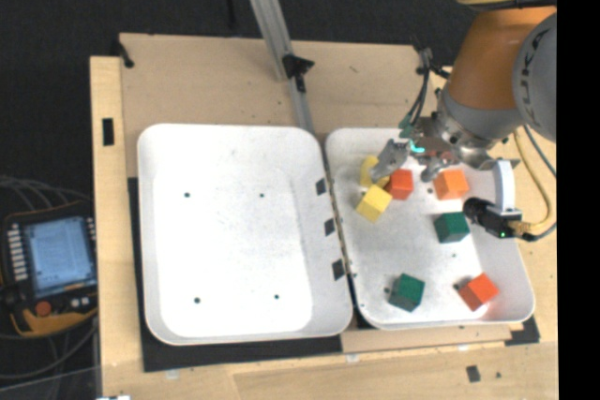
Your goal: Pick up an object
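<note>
Blocks [401, 184] sit scattered in the right bin [370, 309], gripper [412, 160] spread wide just above the red one, gripping nothing.

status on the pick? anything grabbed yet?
Done: the arm has reached the right bin, and the end effector sits low over the block cluster. In hand: nothing visibly held; an orange block lies just below it, yellow blocks beside. Left: grasp and lift.
</note>
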Tool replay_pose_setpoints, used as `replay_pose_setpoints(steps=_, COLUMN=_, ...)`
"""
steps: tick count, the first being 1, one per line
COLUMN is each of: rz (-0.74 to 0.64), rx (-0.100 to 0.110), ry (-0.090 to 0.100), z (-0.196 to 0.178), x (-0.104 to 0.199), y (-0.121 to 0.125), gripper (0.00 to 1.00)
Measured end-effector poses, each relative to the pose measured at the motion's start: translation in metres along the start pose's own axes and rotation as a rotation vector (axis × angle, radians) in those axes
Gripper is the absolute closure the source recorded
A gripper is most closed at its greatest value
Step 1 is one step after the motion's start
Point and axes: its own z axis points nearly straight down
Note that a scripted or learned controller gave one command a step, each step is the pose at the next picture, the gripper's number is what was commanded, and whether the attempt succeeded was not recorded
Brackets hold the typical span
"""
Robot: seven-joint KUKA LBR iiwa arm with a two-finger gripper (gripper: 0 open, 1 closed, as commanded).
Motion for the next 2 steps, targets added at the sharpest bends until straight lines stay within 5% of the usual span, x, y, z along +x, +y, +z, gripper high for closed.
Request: replay_pose_setpoints(steps=2, rz=0.003, rx=0.006, ry=-0.004, z=0.095, x=-0.015, y=-0.001, gripper=0.0)
